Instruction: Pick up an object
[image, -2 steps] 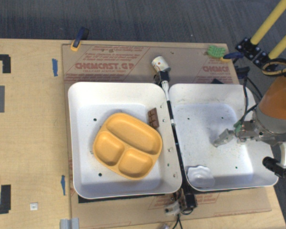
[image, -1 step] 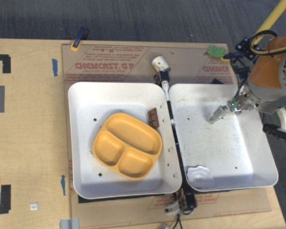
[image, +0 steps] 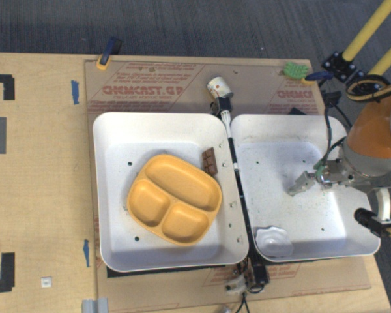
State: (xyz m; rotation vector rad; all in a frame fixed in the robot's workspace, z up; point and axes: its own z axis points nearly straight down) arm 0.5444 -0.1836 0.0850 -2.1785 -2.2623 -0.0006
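Bright, even overhead light, soft shadows, mild glare on white bins (image: pixel 117 175), slight blur.

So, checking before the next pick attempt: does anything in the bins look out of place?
Mostly tidy. The yellow divided plate lies skewed in the left bin, and a small brown piece rests against that bin's right wall.

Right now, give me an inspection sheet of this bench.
Surface: left bin and right bin side by side on a brown board.
Job's things: yellow divided tray and small brown block in left bin; clear crumpled item at right bin's near-left corner.
Clutter: nothing seen.
Gripper: low over right bin, holding nothing.
Cables: black cable by the arm.
Surroundings: yellow poles, green clamp, blue tape.
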